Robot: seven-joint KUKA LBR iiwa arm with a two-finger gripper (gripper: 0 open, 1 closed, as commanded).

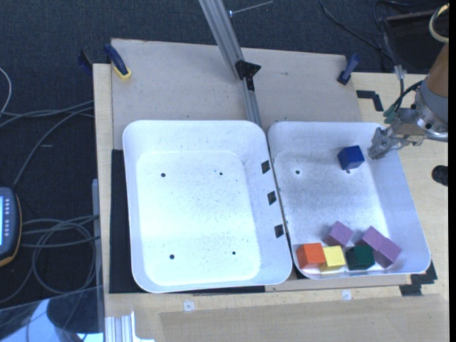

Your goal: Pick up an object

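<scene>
A blue cube lies in the upper part of the right bin. My gripper hangs just to the cube's right, near the bin's far right rim, apart from the cube by a small gap. At the bin's front edge several blocks are clustered: an orange one, a yellow one, a dark green one and two purple ones.
The left bin sits beside the right one. A metal pole slants over the board behind the bins. Blue clamps hold the board's back corners. Cables lie on the floor at left.
</scene>
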